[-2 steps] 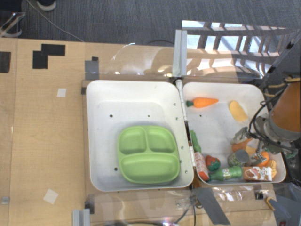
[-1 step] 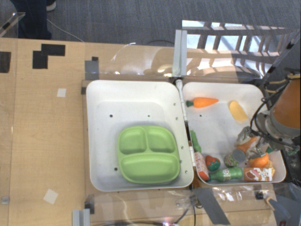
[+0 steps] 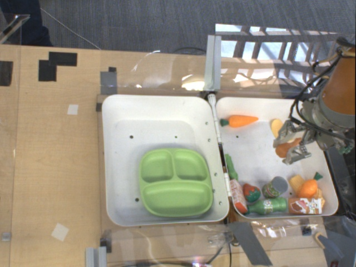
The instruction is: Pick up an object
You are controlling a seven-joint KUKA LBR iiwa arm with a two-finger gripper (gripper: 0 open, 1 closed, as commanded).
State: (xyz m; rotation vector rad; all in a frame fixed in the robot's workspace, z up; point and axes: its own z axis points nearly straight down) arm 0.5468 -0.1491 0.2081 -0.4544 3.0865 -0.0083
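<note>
My gripper (image 3: pixel 292 142) hangs over the right part of the right bin (image 3: pixel 253 149), reaching in from the right. A small orange-brown object (image 3: pixel 284 148) sits between its two fingers (image 3: pixel 301 152), which are closed on it. The object looks slightly raised above the bin floor. An orange carrot (image 3: pixel 241 120) lies at the back of the same bin, left of the gripper. A yellow piece (image 3: pixel 276 127) rests just behind the gripper.
Along the right bin's front edge lie a red bottle (image 3: pixel 237 192), a red-green fruit (image 3: pixel 252 193), a green bottle (image 3: pixel 268 206), a grey can (image 3: pixel 277 187), an orange fruit (image 3: pixel 308 189) and a carton (image 3: pixel 306 206). A green divided plate (image 3: pixel 176 181) lies in the left bin (image 3: pixel 122 127).
</note>
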